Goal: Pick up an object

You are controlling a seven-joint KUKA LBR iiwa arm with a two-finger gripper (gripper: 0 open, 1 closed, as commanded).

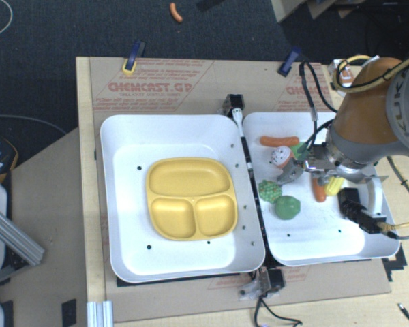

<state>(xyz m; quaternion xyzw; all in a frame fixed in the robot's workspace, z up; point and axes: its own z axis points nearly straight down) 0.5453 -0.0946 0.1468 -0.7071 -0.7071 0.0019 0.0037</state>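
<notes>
two shallow white bins sit side by side on the bench. the left bin [123,182] holds a yellow divided plate [191,197], lying flat near its centre. the right bin [313,247] holds several small items: an orange carrot [279,142] near the far wall, a white die [280,157] just below it, a green leafy piece [269,190] by the left wall, and a round green item [287,207] just beside it. the arm [368,114] reaches over the right bin. its gripper [301,165] hangs low near the die; whether it is open or closed cannot be told. a small orange piece [319,191] and a yellow piece [334,185] lie under the wrist.
</notes>
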